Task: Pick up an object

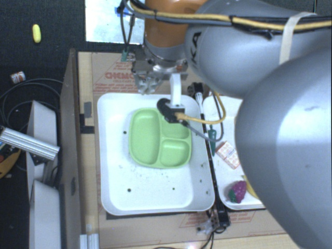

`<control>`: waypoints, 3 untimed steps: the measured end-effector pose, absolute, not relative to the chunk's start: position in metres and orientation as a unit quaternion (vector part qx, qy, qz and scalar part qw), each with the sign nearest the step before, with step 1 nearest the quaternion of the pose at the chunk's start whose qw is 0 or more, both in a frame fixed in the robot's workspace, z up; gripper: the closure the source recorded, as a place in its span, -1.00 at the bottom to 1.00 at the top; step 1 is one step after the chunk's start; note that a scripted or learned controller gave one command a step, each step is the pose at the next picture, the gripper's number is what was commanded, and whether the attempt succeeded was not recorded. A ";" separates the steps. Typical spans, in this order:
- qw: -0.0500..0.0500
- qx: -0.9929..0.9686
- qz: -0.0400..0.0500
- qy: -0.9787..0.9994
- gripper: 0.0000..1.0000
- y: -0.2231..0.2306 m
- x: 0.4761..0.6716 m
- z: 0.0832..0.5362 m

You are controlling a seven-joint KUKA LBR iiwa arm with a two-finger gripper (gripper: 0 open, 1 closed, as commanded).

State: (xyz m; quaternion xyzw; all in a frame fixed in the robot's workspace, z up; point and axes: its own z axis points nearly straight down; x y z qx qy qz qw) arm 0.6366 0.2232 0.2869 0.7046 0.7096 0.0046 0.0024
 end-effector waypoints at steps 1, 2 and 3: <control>-0.001 0.705 -0.001 0.709 1.00 0.232 0.624 0.240; 0.000 0.706 0.001 0.708 1.00 0.229 0.621 0.246; 0.000 0.705 0.000 0.710 1.00 0.232 0.578 0.246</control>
